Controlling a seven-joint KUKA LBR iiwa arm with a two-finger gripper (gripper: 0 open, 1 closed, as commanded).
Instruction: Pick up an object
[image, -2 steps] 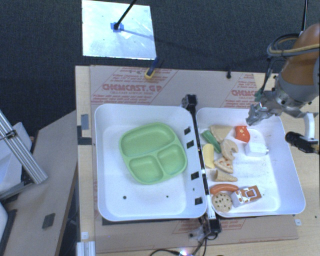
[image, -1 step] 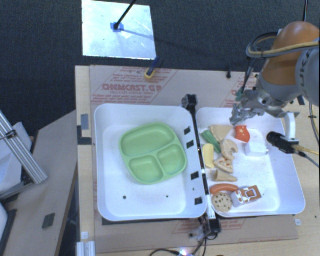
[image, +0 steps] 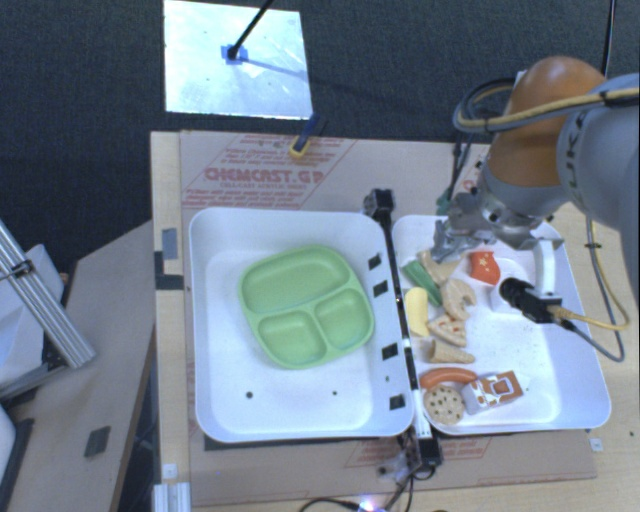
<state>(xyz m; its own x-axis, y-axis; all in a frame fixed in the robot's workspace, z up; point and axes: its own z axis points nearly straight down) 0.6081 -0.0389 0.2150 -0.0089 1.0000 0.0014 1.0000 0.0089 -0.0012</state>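
The arm runs off the frame's edge at three o'clock, its base unseen. Its wrist hides the far wall of the right bin at twelve o'clock. The gripper is too blurred to read. The small food pieces overlap, their kinds unclear.

Two white bins; one green divided tray; one tomato; one cookie; one sausage.
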